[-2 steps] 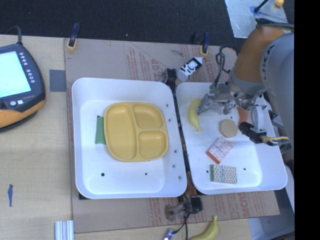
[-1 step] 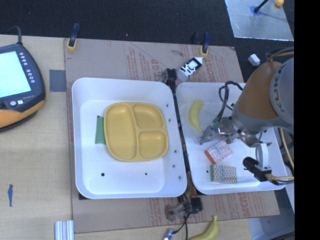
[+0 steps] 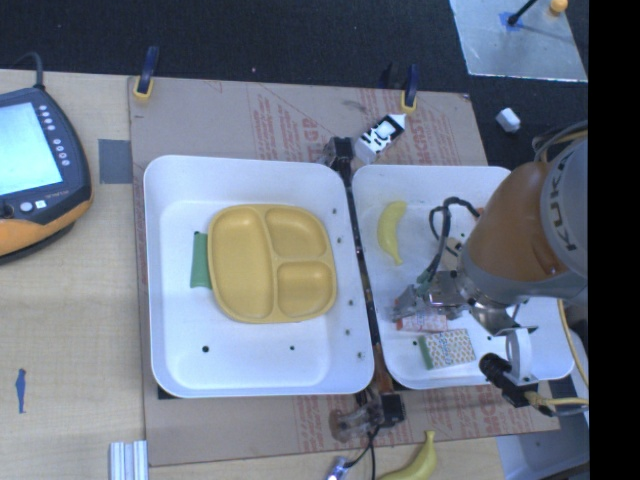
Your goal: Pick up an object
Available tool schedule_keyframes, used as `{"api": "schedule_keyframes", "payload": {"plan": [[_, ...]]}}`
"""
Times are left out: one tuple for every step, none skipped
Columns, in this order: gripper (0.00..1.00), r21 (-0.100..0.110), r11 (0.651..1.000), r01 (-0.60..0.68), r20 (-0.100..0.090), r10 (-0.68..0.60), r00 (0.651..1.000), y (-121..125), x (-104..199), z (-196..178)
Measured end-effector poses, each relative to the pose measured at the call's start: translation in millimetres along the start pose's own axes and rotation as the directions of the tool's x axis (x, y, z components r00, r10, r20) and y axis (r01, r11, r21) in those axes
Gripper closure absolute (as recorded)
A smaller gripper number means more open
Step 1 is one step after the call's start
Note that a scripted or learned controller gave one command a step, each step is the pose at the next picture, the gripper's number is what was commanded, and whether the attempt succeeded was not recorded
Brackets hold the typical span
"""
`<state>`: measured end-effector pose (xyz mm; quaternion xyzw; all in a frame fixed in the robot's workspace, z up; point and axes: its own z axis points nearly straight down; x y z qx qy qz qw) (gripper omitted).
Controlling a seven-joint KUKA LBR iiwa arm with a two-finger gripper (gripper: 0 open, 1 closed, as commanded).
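Observation:
My gripper [image 3: 418, 303] hangs low over the middle of the right bin [image 3: 400, 373], on the grey arm with the orange band [image 3: 510, 228] that reaches in from the right. A small yellow banana [image 3: 390, 230] lies at the back left of that bin, apart from the gripper. Just in front of the gripper lies a flat speckled packet [image 3: 447, 348] with a green edge. A thin reddish piece [image 3: 425, 321] shows right under the gripper; the view does not tell whether the two touch.
In the left bin [image 3: 165, 268], a yellow divided plate [image 3: 270, 261] rests over a green flat item [image 3: 200, 260]. A control pendant [image 3: 35, 168] sits on the bench at far left. Another banana [image 3: 420, 458] lies outside the bins at the front.

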<state>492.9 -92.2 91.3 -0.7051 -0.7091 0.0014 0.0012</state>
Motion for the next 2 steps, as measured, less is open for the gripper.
{"api": "schedule_keyframes", "payload": {"plan": [[1.00, 0.000, 1.000, 0.005, 0.001, -0.005, 1.000, 1, -1, -10], [1.00, -0.001, 1.000, -0.001, -0.001, 0.001, 1.000, 47, 59, -101]]}}
